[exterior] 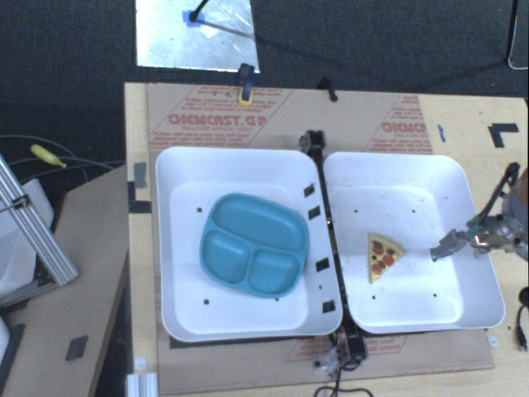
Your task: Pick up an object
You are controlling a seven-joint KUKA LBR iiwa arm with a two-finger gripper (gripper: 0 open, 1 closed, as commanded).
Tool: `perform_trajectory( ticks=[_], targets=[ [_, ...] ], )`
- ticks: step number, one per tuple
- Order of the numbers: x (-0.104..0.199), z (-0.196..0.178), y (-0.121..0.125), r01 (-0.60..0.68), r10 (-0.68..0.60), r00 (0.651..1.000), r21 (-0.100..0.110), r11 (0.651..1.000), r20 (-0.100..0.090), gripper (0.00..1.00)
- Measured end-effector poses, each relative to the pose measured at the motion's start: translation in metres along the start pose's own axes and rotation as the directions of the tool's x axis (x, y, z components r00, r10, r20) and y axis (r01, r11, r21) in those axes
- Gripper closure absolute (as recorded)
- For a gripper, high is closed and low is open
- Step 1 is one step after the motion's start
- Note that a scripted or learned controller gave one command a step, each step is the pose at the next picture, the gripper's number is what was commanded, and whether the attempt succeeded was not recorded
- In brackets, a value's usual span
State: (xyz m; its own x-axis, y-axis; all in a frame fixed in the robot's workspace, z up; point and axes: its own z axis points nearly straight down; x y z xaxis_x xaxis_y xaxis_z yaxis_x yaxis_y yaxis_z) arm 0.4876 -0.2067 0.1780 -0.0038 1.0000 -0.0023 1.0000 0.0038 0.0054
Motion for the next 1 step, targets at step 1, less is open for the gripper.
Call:
perform_trajectory(
  ticks=[1],
  targets=[
    [0.1241, 0.0965, 0.0116, 0.009, -0.009, 1.0, 0.004, 1.0, -0.004, 0.0]
  ],
)
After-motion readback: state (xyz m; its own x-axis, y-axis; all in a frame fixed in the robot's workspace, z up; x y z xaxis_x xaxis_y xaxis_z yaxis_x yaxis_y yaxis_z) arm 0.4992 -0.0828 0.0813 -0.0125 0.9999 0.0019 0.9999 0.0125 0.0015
